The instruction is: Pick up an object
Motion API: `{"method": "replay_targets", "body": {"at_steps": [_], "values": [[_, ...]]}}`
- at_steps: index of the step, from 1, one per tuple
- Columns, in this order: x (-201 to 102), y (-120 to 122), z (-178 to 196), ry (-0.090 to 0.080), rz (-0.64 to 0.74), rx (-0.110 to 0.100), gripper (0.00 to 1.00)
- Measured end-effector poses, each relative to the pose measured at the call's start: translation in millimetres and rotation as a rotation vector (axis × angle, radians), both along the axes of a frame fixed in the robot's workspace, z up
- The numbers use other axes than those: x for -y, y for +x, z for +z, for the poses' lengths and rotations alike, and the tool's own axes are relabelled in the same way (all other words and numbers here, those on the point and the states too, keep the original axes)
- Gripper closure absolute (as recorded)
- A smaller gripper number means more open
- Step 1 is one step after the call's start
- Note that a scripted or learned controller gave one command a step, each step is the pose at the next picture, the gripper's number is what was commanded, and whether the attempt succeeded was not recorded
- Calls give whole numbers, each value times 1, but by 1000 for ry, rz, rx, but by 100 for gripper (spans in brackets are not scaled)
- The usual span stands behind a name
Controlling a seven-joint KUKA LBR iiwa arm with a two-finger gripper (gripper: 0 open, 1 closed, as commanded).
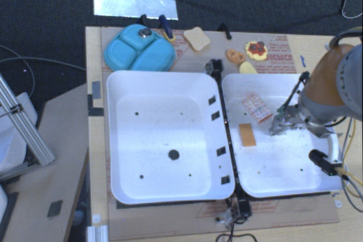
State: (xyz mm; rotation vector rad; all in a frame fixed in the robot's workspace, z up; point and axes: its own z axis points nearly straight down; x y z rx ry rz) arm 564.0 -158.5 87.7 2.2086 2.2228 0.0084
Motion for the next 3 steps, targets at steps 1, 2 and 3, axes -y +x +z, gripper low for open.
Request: {"method": "replay_targets", "body": {"at_steps": [1, 2, 3], "values": [[-56, -69, 44, 4, 0, -10, 100], [10, -61, -2, 7, -7, -5, 100], [47, -73, 1, 4, -4, 4, 100]]}}
